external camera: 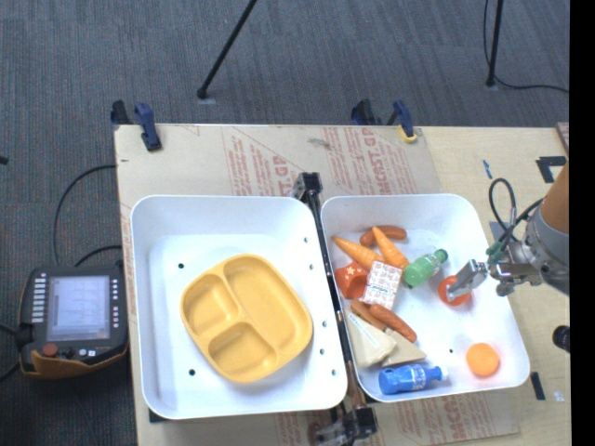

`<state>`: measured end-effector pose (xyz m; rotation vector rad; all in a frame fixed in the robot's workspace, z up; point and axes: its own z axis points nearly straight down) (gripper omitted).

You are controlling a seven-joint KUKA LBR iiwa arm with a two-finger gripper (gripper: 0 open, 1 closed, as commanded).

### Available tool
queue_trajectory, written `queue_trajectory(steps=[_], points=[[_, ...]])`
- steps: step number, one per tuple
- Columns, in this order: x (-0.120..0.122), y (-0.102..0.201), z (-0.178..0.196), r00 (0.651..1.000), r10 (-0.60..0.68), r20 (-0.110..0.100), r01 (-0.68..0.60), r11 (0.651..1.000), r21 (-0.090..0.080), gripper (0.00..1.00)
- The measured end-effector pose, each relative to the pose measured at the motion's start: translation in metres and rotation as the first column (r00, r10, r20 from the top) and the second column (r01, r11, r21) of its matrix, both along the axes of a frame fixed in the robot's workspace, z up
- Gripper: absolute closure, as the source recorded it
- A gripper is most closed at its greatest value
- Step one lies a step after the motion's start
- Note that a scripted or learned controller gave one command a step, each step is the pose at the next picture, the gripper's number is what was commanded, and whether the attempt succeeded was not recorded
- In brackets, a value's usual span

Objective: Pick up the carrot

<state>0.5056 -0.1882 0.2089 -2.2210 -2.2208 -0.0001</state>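
Several carrots lie in the right bin [483, 214]. One carrot [354, 251] lies by the bin's left wall, another carrot [390, 247] is just right of it, and a third carrot [392, 322] lies lower down, next to a pale wedge [376, 345]. My gripper [468, 278] reaches in from the right and hovers at the bin's right side, directly over a small red object [455, 292]. It is well away from all the carrots, with a green bottle [425, 268] in between.
The right bin also holds a white and red carton [380, 283], a red piece [350, 280], a blue bottle [410, 377] and an orange ball [482, 360]. A yellow divided plate [245, 317] sits in the left bin [158, 230]. Cables loop above the wrist.
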Motion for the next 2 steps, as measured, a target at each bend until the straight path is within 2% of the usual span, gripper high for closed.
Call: queue_trajectory(steps=[1,2], points=[[0.077,0.041,-0.048,0.946,-0.323,-0.002,0.323,0.946,0.000,0.00],[0.138,0.073,-0.087,0.908,-0.419,-0.002,0.419,0.908,0.000,0.00]])
